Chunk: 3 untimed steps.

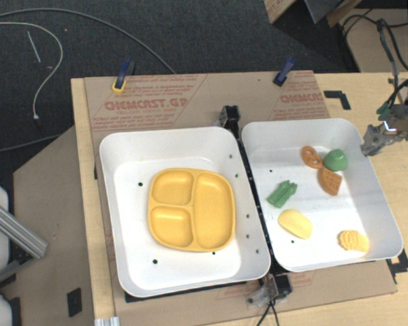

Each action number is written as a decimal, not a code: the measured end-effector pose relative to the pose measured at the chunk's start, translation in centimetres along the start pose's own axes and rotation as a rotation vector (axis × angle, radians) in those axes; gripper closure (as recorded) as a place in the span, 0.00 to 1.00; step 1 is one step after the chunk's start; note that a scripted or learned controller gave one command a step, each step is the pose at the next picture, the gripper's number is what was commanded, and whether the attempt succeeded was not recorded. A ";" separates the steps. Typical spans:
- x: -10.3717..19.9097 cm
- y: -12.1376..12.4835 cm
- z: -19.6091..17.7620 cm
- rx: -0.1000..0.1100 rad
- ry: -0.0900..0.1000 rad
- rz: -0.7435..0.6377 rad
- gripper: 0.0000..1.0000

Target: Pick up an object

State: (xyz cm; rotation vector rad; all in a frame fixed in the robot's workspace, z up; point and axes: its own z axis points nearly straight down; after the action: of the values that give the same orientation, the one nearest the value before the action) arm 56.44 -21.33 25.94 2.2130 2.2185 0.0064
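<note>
Gripper [375, 140] sits at the right bin's [377, 204] far right rim, just outside/over the edge; can't tell its state, too small and blurred.

Landmark = green round piece [335, 160], upper right of the right bin, w/ everything else placed from it:
- orange pretzel-like piece [311, 157] touching its left side
- brown-orange wedge [330, 181] just below, nearly touching
- green leafy piece [282, 193] well to lower left, lying apart
- pale yellow lump [295, 223] further down-left
- yellow ridged piece [353, 240] straight below, near the bin's front edge

Those first three crowd each other; the rest lie free.

Left bin [124, 197] holds a yellow divided plate [191, 208], 3 compartments, well left of the green piece.
</note>
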 end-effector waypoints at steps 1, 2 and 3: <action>5.5 0.2 1.2 0.011 0.006 -0.003 1.00; 11.4 -0.2 2.4 0.012 0.007 -0.004 1.00; 16.9 0.3 2.7 0.011 0.007 -0.004 1.00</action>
State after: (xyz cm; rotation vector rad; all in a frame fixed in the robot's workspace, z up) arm 56.70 -4.45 23.24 2.2172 2.2318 0.0015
